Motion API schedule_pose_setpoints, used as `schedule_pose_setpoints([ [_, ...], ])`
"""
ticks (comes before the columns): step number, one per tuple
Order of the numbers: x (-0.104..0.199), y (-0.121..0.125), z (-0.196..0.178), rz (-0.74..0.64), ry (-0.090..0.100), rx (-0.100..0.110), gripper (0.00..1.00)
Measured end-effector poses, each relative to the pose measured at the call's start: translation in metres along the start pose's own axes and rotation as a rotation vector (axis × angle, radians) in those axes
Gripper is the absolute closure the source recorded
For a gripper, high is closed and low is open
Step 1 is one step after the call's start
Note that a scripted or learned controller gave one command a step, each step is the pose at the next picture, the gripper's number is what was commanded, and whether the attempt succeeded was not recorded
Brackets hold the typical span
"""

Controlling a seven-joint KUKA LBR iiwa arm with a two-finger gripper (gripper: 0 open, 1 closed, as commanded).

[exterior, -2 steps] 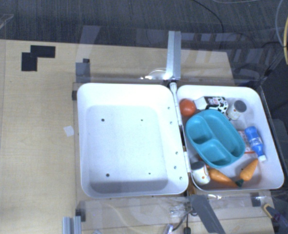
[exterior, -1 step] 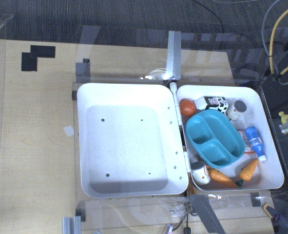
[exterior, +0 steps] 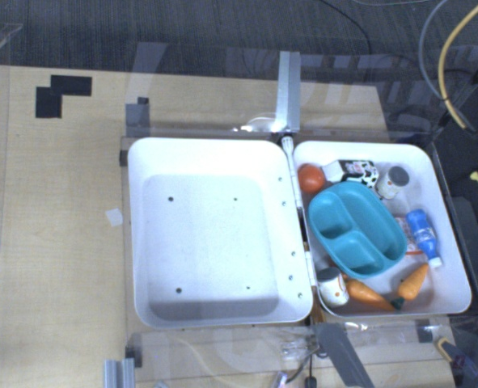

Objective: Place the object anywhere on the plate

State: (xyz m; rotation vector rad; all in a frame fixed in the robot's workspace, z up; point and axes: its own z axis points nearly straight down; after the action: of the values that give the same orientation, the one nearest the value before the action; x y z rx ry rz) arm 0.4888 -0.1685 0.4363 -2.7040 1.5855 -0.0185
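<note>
From the camera view above the bench, the blue divided plate (exterior: 357, 229) lies tilted in the right bin (exterior: 443, 186), ringed by an orange ball (exterior: 310, 178), a blue bottle (exterior: 423, 234) and two carrots (exterior: 414, 281), any of which may be the object. The pincer's state cannot be told, so a good pick would likely favour a carrot lying clear of the plate's rim.

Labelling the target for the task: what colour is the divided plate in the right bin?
Turquoise blue, plain, seen clearly in the camera view: the plate lies in the right bin.
</note>
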Motion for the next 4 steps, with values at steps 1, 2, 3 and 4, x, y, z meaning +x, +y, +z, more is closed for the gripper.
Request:
schedule_pose_setpoints([
  [1, 0.019, 0.011, 0.0, -0.364, 0.003, 0.001, 1.0],
  [2, 0.032, 0.009, 0.084, -0.54, -0.003, -0.002, 1.0],
  [3, 0.04, -0.008, 0.0, -0.859, 0.003, 0.007, 1.0],
  [4, 0.036, 0.01, 0.059, -0.77, -0.002, 0.003, 1.0],
])
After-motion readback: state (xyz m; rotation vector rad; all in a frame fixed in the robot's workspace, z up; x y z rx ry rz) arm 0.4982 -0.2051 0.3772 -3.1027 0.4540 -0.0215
